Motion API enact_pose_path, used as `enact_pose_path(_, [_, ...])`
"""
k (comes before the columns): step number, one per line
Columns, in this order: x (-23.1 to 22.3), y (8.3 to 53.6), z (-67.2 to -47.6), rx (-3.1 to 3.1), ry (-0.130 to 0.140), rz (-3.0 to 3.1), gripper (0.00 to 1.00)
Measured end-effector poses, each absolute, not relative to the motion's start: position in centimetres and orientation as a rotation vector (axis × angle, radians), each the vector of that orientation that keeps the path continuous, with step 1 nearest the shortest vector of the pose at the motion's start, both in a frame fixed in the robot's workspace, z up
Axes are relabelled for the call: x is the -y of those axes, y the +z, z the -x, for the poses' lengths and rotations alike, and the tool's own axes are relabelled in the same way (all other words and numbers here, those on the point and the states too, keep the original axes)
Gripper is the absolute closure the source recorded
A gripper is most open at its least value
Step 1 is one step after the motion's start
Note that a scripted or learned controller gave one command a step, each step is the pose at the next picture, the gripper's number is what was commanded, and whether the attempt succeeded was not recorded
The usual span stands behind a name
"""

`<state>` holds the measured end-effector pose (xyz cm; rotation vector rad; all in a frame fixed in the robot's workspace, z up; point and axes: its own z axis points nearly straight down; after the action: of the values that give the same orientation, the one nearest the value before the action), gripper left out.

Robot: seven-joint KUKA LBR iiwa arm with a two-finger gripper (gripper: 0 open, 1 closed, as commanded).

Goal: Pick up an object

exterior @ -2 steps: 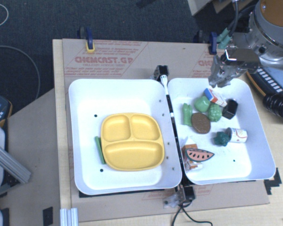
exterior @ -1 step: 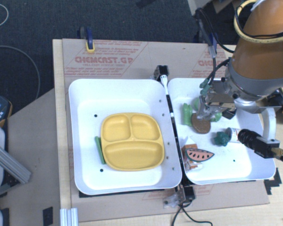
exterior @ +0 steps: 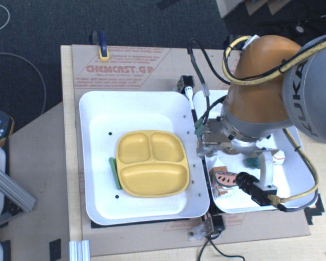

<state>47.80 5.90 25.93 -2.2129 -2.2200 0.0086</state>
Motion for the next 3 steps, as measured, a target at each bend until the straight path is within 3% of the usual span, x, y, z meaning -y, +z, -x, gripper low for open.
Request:
enact_pose_path(1, [-9.1, 37.4, -48.0, 2.232, -0.018, 2.220, 1.00])
enact_pose_path(2, [-4.5, 28.8, -47.8, 2.212, 0.012, 2.223, 1.00])
enact_pose_path(3, [-1.1, 19.2, -51.2, 2.212, 0.011, 2.223, 1.00])
